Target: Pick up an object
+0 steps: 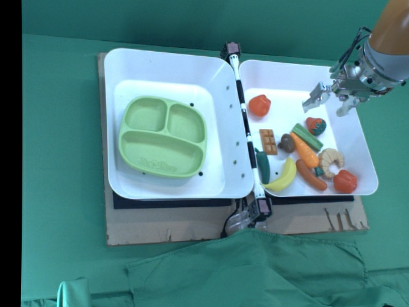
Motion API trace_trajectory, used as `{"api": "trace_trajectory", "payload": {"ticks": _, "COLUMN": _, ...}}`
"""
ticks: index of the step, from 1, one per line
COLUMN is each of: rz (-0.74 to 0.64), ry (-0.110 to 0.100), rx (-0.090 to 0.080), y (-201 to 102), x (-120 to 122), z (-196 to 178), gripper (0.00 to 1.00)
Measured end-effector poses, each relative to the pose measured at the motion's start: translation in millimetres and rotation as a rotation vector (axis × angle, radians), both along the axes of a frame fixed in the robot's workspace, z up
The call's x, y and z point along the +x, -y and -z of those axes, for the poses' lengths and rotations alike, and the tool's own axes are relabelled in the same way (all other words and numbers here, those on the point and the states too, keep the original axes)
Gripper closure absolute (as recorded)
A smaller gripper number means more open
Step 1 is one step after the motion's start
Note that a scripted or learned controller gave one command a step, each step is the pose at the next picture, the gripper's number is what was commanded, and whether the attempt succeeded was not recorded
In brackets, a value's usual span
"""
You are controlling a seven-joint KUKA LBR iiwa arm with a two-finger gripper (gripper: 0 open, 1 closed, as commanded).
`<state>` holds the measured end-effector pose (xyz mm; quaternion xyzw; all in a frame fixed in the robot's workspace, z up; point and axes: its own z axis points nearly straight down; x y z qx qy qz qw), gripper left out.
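Observation:
My gripper (332,102) hangs open above the right bin (281,85), near its back right corner, with nothing between its fingers. Just below it lies a strawberry (315,126). Toy food fills the rest of this bin: a red tomato (259,105), a chocolate bar (268,141), a mushroom (286,143), a cucumber (307,137), a carrot (305,150), a croissant (330,161), a sausage (310,175), a red pepper (345,181), a banana (284,177) and a dark green pepper (262,164).
The left bin (166,66) holds a light green divided plate (163,135). A black-and-white rod (244,117) runs along the seam between the bins. Green cloth (255,267) is bunched in front of the bench.

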<state>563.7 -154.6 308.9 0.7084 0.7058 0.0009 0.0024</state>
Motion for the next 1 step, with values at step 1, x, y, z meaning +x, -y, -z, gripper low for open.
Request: {"api": "trace_trajectory", "payload": {"ticks": 1, "rz": -0.001, "ry": 0.004, "rx": -0.005, "y": 34.6, "x": 78.1, "z": 58.0, "gripper": 0.00}}
